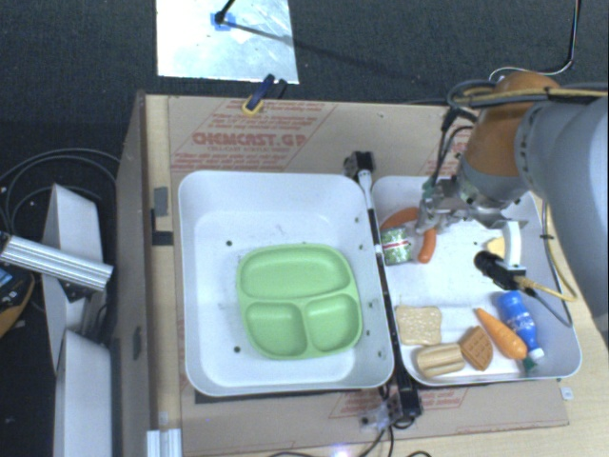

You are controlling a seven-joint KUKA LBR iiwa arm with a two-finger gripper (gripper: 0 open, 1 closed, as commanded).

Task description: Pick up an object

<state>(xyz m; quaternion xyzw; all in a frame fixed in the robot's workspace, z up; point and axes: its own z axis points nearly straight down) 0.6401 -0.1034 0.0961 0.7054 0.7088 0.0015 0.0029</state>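
My gripper (434, 219) hangs low over the far left part of the right bin (561, 350). Just below its tip lies a small orange-red sausage (427, 247), and a second reddish piece (398, 217) sits to its left by the bin wall. A small green-labelled can (395, 250) lies next to them. Whether the sausage is touched by the gripper I cannot make out.
Along the right bin's near side lie a cracker (419, 324), a bread roll (440, 360), a waffle biscuit (477, 347), a carrot (501, 334) and a blue bottle (519, 316). The left bin (205, 217) holds a green divided plate (297, 298).
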